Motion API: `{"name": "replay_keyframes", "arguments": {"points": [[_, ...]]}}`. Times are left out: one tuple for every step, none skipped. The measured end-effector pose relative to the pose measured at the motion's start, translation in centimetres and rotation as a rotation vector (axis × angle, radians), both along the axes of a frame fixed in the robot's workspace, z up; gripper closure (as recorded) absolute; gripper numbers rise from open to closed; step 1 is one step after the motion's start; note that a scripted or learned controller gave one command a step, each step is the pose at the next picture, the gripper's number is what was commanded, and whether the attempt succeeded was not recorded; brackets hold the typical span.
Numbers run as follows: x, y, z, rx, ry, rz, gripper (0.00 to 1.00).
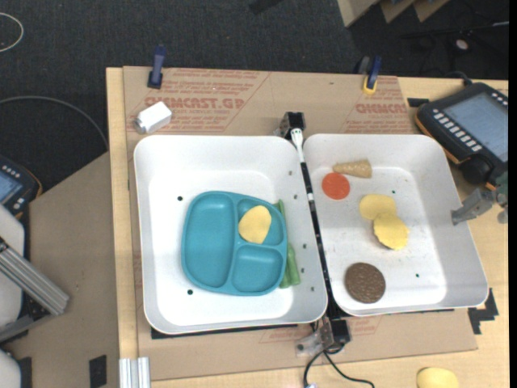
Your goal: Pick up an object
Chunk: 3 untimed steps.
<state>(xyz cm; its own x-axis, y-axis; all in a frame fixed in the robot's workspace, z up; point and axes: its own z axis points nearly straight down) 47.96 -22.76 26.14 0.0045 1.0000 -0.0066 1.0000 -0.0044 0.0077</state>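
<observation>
The claw (472, 208) hangs at the right rim of the right bin (428, 156), grey and small; whether it is released or clenched I cannot tell. Candidates lie in that bin: a red disc (336, 186), two yellow pieces (384, 221), a brown round piece (365, 282) and a tan piece (353, 168). The nearest yellow piece looks the easiest target; come straight down, centred, well clear of its neighbour. The left bin (161, 176) holds a teal divided tray (226, 245) carrying a yellow piece (255, 225). The surface (242, 95) is brown board, clamped at the back, over dark carpet (121, 14).
</observation>
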Motion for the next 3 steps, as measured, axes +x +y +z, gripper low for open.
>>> {"name": "replay_keyframes", "arguments": {"points": [[0.2, 5.7, 15.7, 0.002, -0.014, 0.012, 0.0], [-0.3, 5.7, -2.9, 0.012, 0.023, 0.003, 0.0], [-0.3, 2.9, -10.5, 0.009, 0.017, 0.001, 0.0]]}}
